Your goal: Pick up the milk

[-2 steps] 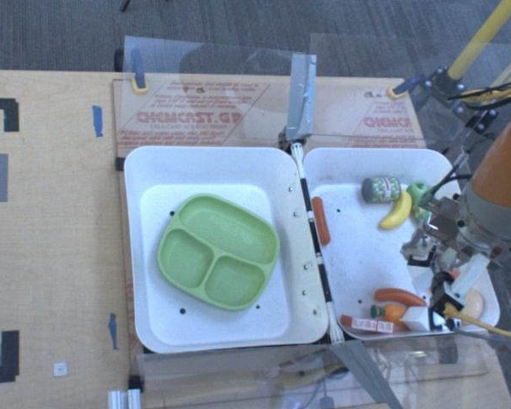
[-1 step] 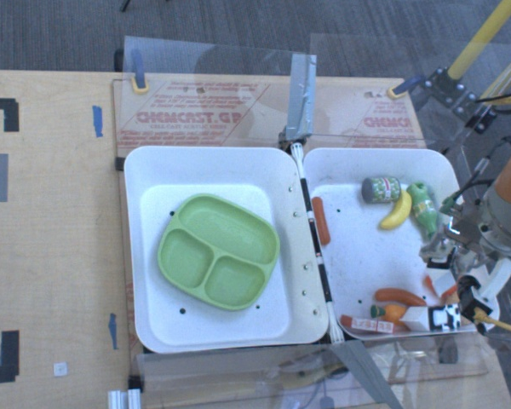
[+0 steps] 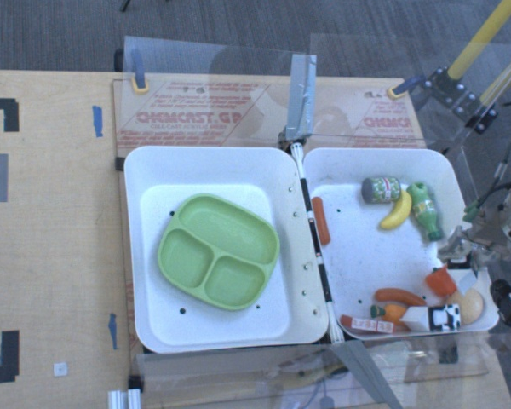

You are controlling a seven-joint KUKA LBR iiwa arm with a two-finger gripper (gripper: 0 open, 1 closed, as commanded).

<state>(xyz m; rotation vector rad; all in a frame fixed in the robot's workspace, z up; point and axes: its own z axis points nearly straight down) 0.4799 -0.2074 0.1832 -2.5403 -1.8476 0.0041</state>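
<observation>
Evidently nothing is done yet: from the camera view, the milk (image 3: 440, 317) lies in the right bin's (image 3: 349, 254) near-right corner, untouched. The gripper (image 3: 454, 247) hovers at the right rim, farther back; its opening cannot be told. The whole pick remains.

Both bins (image 3: 145, 177) were white, and the left one held a pale green plate (image 3: 218, 250). In the right bin lay a yellow banana (image 3: 396, 211), a green bottle (image 3: 424, 210), a green-labelled can (image 3: 381, 189), an orange-red sausage (image 3: 321, 220) and an orange carrot (image 3: 395, 312). The milk (image 3: 444, 317) was white with black cow-like patches.
</observation>
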